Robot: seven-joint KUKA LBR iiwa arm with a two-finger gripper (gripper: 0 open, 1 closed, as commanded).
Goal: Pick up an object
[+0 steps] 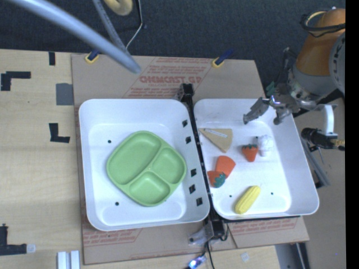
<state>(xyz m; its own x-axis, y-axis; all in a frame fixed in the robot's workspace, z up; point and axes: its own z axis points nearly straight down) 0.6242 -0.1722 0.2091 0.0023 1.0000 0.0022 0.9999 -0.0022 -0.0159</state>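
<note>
- The things to pick lie all in the right bin (303,167), loose and separated, which I judge leaves room for fingers to go down around each one.
- A small strawberry (250,152) lies near the middle of this bin, and a little white object (265,145) is just beside it on the right; I cannot tell what the white object is.
- A tan wedge (217,137), like a slice of bread or cheese, lies to the left, near the wall between the bins.
- Below it there is an orange piece (225,165) with a smaller red and teal piece (216,178) touching its lower end; the two are so close that they may be one toy.
- A yellow corn cob (247,199) lies tilted near the front edge, well apart from the others.
- The left bin (90,150) has a green divided plate (146,167), flat in the middle, with nothing in its compartments.
- The gripper (267,111) is over the back part of the right bin, above the strawberry and the white object.
- Its two fingers (253,112) are apart and point down toward the bin floor, with nothing between them.
- The arm (320,49) comes in from the right and bends down at the wrist, so I judge that it is preparing to descend, probably to the strawberry.
</note>
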